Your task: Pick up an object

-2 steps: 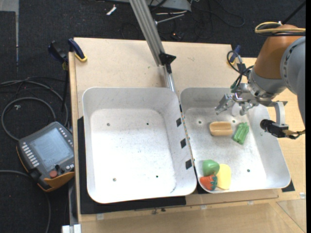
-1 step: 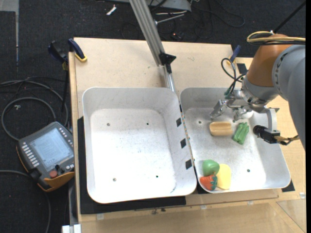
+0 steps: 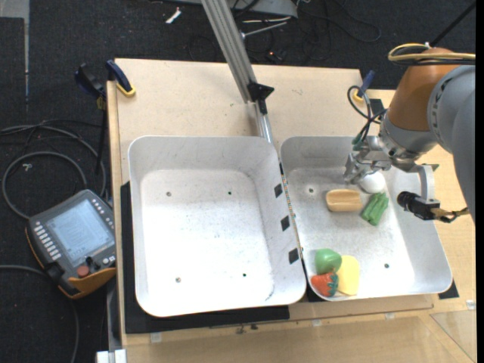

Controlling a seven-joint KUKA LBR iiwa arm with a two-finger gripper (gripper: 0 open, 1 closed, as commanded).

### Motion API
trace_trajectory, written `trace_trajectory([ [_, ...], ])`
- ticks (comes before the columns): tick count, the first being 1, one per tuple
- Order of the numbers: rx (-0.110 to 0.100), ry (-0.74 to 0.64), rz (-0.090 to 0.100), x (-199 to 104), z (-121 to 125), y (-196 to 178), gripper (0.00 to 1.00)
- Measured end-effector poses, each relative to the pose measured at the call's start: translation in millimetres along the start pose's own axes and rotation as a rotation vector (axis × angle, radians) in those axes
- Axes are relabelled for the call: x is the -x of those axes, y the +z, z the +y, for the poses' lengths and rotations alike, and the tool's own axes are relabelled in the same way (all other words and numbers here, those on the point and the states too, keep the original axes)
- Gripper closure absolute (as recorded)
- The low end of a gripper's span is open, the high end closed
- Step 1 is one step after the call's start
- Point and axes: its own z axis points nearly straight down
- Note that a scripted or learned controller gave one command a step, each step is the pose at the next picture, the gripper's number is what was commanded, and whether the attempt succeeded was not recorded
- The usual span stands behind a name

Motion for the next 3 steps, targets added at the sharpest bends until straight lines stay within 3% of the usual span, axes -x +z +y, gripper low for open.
trace_trajectory([
  [1, 0.007, -0.002, -0.003, -6.7, 0.0, -62.1, 1.0],
  [3, 0.005, -0.002, -0.003, -8.4, 7.3, -143.0, 1.0],
])
